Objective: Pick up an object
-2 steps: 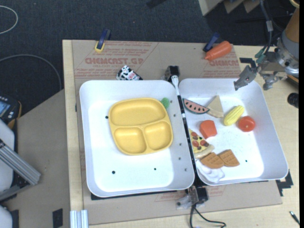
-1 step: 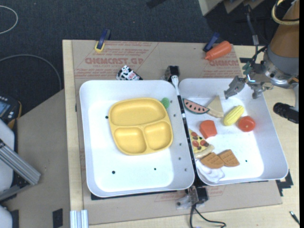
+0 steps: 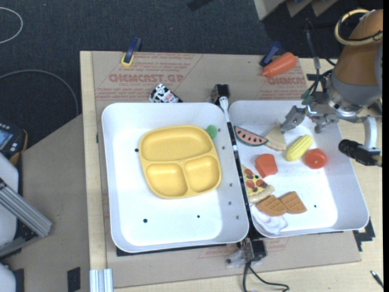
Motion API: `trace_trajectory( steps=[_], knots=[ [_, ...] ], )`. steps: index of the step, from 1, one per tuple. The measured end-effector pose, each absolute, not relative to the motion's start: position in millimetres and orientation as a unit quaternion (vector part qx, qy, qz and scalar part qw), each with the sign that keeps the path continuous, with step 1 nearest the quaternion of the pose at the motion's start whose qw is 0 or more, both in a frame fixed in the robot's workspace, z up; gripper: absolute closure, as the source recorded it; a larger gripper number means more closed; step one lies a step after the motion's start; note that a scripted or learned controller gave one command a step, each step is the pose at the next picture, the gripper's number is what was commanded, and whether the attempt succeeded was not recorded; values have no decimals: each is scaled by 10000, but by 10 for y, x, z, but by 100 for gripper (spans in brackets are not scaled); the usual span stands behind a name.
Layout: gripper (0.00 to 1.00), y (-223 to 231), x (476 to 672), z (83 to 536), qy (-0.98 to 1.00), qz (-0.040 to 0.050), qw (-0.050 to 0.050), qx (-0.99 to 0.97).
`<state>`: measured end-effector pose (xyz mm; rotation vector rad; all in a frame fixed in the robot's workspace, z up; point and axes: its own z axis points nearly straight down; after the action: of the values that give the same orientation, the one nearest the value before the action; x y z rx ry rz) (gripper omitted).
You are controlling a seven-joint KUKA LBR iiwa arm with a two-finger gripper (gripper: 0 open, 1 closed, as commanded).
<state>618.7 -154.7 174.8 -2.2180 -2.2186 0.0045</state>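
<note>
**A:** Start nearest the camera. What lies on the near side of the corn cob (image 3: pixel 298 147)?

**B:** Nearest of all is a crumpled white cloth (image 3: pixel 270 224) at the near-left corner of the right bin (image 3: pixel 352 212). Just beyond it are two brown waffle pieces (image 3: pixel 282 204), side by side and touching. A pizza slice (image 3: pixel 255 184) lies a little farther back, against the wall shared with the left bin (image 3: pixel 121 224).

**A:** And closer to the corn?

**B:** A red-orange block (image 3: pixel 265 164) sits near it, on its near-left side. A red tomato (image 3: pixel 315 158) lies just beside the corn on its right, close to touching.

**A:** What is level with the corn, off to the left?

**B:** A yellow divided plate (image 3: pixel 179 161) is well apart from it, in the middle of the left bin.

**A:** And beyond the corn?

**B:** A watermelon slice (image 3: pixel 250 137) lies to its far left, near the dividing wall. The gripper (image 3: pixel 306 121) hangs just behind and above the corn, with its two fingers spread and nothing between them. None of the toy foods is lifted; all rest on the bin floor.

**A:** Farther still?

**B:** An orange clamp (image 3: pixel 279 64) sits on the bench's far edge, well behind the corn.
</note>
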Motion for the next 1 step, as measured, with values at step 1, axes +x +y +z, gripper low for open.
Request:
trace_trajectory(
  steps=[1],
  knots=[
    [0, -1500, 6264, 1276, -7079, 12, 21, -7063]
  ],
)
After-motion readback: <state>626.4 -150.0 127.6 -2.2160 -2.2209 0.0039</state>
